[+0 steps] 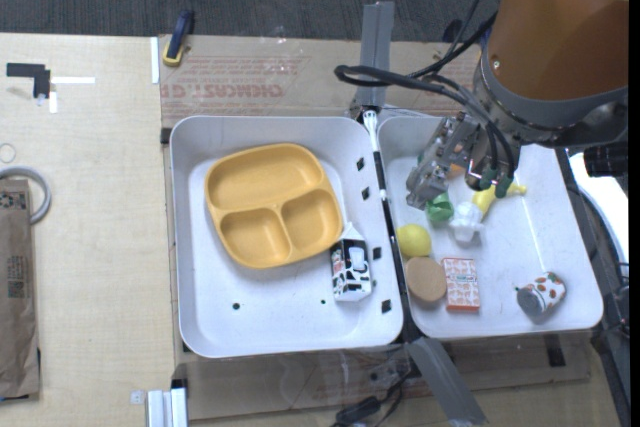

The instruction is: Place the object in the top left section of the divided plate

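The divided plate [270, 205] lies in the left bin [190, 295], a milk carton [351, 272] just beside its right edge. In the right bin [575, 245], the gripper [432, 180] hangs directly above a small green object [439, 209]; its opening cannot be determined. A lemon [414, 239] lies near below.

The arm [560, 25] wears a broad orange band over grey housing, with black cables looping beside it.

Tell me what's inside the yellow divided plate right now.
Nothing is visible in the yellow divided plate; all three sections show bare. The milk carton stands beside its lower right rim, which hides nothing inside.
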Robot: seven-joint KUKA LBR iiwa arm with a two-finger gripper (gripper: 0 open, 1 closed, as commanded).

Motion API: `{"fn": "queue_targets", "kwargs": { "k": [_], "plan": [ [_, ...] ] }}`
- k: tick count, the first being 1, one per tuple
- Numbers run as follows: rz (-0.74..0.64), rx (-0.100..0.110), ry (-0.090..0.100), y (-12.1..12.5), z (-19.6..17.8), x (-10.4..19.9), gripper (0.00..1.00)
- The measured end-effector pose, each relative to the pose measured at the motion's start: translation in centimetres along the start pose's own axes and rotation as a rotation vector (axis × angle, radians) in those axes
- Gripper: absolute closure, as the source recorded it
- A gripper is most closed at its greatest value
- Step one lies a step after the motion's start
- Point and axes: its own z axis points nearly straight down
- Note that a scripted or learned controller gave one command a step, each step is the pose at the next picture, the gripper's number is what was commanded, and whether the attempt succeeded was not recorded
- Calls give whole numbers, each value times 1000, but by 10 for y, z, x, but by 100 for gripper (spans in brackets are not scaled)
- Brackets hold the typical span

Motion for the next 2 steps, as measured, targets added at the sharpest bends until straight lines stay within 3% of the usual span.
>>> {"fn": "queue_targets", "kwargs": {
  "k": [1,2],
  "plan": [
    [-162,-1,-3,-46,-38,-97,100],
    [-97,0,-2,-48,-46,-180,100]
  ]
}}
